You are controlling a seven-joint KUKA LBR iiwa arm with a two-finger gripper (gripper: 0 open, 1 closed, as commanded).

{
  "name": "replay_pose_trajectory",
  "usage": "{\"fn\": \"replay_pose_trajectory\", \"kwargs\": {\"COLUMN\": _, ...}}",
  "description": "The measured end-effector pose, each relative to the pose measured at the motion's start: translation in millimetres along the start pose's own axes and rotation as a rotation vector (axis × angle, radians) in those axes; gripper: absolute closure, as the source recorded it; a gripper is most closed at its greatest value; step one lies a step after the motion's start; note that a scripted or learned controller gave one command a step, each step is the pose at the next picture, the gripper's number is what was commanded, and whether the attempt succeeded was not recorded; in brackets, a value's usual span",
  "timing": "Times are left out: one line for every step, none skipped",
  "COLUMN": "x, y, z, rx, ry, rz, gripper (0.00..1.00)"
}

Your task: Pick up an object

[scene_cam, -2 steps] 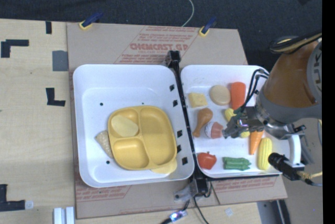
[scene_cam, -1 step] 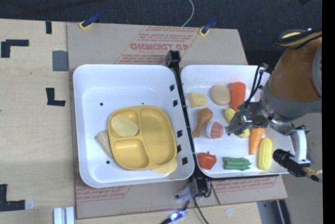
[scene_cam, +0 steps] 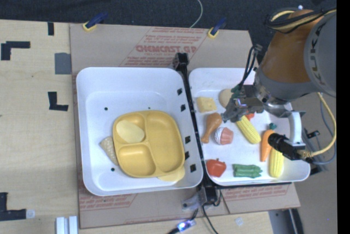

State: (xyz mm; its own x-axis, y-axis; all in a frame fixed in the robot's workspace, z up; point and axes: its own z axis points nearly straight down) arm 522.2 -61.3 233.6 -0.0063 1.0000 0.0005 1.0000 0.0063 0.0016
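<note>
Operator: Target choice, then. Which piece is nearest the jaws?

Coach: You have the gripper [scene_cam: 236,109] low over the right bin [scene_cam: 219,71], in the thick of the toy food. The drumstick [scene_cam: 211,124] lies just beside the jaws on the side away from the arm. The corn cob [scene_cam: 247,129] lies just below them, toward the near rim. Either one is a fair pick, and I judge the corn cob the easier because its long, even body gives you two parallel sides.

Operator: Are the jaws apart or together?

Coach: You cannot tell from this view, because the wrist housing hides them. Nothing shows between them, so treat the pick as not yet made.

Operator: How do you do it cleanly?

Coach: Centre the jaws over the middle of the cob and turn the wrist so they close across its short width, not along its length. Watch the small red piece [scene_cam: 250,116], which touches or nearly touches the cob's upper end right by the jaws. If you come down on it, the cob will likely skid aside. The beige round piece [scene_cam: 225,97] and the cheese wedge [scene_cam: 206,103] sit behind the jaws, toward the far rim, so keep your descent straight and you won't nudge them. Go all the way down to the bin floor before you close, then lift slowly.
</note>
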Motion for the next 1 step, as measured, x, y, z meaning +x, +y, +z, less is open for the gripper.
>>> {"fn": "replay_pose_trajectory", "kwargs": {"x": 32.5, "y": 44.8, "z": 14.5, "rx": 0.002, "ry": 0.000, "rz": 0.000, "gripper": 1.00}}
